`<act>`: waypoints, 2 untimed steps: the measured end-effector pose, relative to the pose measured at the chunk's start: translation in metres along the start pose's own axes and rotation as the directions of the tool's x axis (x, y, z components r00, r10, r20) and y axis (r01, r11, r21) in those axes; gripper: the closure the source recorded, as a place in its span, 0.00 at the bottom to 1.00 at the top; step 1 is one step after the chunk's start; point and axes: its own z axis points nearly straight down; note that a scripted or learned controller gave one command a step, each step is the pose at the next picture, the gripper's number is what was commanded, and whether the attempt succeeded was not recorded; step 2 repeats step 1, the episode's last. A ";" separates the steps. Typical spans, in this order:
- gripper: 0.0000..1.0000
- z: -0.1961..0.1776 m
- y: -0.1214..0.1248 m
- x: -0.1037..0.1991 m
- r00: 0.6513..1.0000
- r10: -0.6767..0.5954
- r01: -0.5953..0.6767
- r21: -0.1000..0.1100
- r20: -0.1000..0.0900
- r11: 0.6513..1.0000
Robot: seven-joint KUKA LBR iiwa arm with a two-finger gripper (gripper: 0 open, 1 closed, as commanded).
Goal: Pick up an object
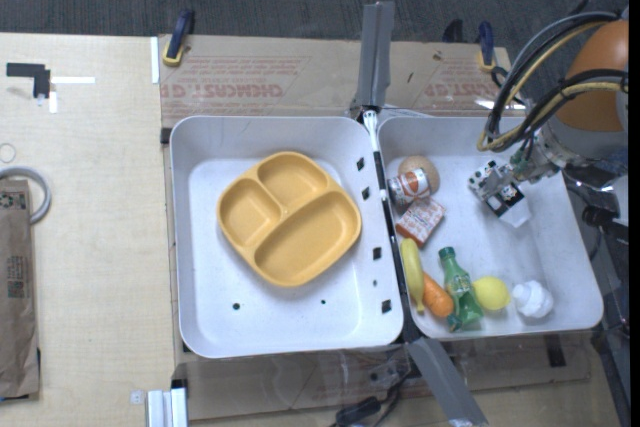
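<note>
Two shallow white bins sit side by side on the table. The left bin contains a yellow divided plate with three compartments, lying flat near the bin's centre, slightly toward the far side.

The right bin holds the loose objects. Along its left wall, from far to near: a small can with a red and white label lying on its side, with a rounded tan object just behind and touching it; a red and white packet just in front of the can; a yellow banana lying along the wall; an orange carrot beside the banana. A green bottle lies on its side next to the carrot, cap pointing away from the camera. A yellow lemon sits just to the right of the bottle, and a white crumpled object lies near the bin's front right corner.

The arm enters from the right, with black cables looping above the orange band. The pincer is over the far middle of the right bin, apart from the objects along the left wall and those at the front. I cannot tell how far apart the pincer's tips are or whether anything is in them; the detail is too small and cluttered.

A brown paper bag lies at the table's left edge.
</note>
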 end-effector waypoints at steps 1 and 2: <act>1.00 -0.101 0.070 0.047 0.983 -0.182 0.182 0.001 -0.002 0.983; 1.00 -0.101 0.070 0.047 0.983 -0.182 0.182 0.001 -0.002 0.983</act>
